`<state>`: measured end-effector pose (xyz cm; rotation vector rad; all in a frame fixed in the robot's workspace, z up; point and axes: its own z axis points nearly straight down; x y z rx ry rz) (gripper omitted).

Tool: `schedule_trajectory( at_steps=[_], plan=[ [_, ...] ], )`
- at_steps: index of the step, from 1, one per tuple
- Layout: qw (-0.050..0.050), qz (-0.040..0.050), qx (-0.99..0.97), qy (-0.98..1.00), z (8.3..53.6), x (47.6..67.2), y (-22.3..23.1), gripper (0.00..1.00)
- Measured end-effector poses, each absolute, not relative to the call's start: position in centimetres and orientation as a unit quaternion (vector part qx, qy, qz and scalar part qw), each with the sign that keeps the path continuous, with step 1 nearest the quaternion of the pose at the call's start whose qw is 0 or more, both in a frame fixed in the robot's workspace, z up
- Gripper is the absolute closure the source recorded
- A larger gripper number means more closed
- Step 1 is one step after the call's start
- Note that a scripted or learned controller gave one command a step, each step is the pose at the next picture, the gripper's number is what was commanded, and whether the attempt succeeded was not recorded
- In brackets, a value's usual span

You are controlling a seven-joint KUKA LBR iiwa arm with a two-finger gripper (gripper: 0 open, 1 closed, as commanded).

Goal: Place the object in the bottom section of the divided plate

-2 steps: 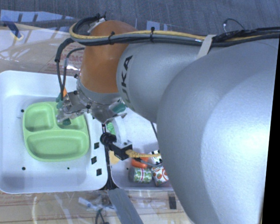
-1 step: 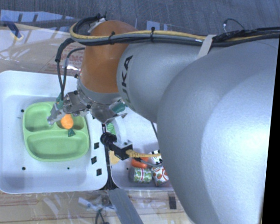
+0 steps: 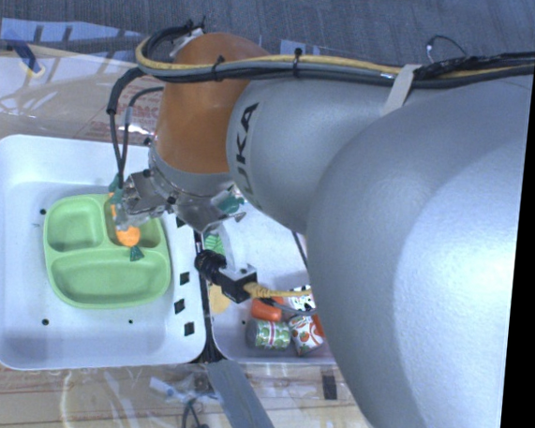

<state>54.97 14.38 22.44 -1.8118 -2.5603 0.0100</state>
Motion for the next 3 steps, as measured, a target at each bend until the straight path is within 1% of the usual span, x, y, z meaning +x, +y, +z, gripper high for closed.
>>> schedule_trajectory(
  at_steps=[1, 2, 3],
  plan=[
    [0.002, 0.0028, -0.544, -0.839, 17.3, 54.6, 15.1, 1.0],
    [0.002, 0.0028, -0.576, -0.817, 13.4, 55.0, 12.1, 1.0],
    [0.001, 0.0011, -0.55, -0.835, 18.7, 59.0, 10.9, 1.0]
  ],
)
